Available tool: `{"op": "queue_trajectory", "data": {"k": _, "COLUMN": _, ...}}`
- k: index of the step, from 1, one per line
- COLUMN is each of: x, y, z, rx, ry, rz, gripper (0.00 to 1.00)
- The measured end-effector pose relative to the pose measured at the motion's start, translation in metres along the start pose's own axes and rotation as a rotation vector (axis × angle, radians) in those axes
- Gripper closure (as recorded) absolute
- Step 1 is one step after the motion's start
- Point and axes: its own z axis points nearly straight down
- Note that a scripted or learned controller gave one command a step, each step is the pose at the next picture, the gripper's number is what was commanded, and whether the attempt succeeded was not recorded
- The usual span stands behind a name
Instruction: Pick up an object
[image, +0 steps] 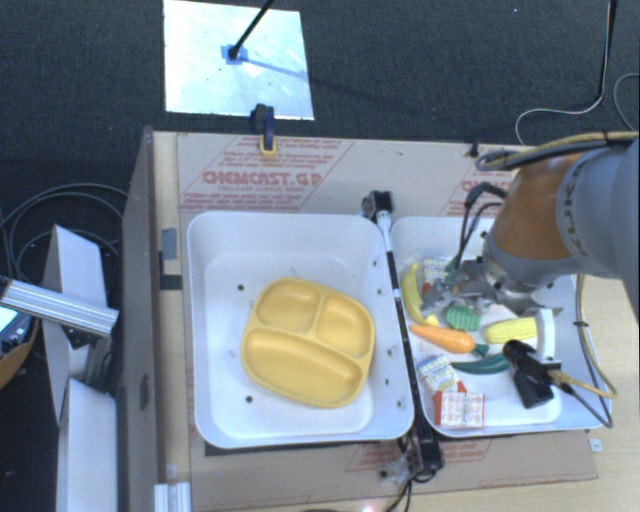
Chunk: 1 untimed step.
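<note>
Gripper (447, 292) is sitting low in the right bin (570, 420), over the toy pile; finger state — can't tell, too cluttered. It's hovering right at the green ridged piece (462, 318), contact unclear. Carrot (441, 337) is lying just below it, long axis running left-right, slightly tilted, tip pointing left. Banana (409, 290) is lying along the bin's left wall, near-vertical. Corn (511, 329) is lying to the right. Yellow divided tray (308, 342) is occupying the left bin (215, 300).
</note>
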Motion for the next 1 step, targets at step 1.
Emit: {"op": "queue_trajectory", "data": {"k": 1, "x": -0.0208, "y": -0.04, "z": 0.0246, "rx": -0.026, "ry": -0.001, "rz": 0.011, "gripper": 0.0}}
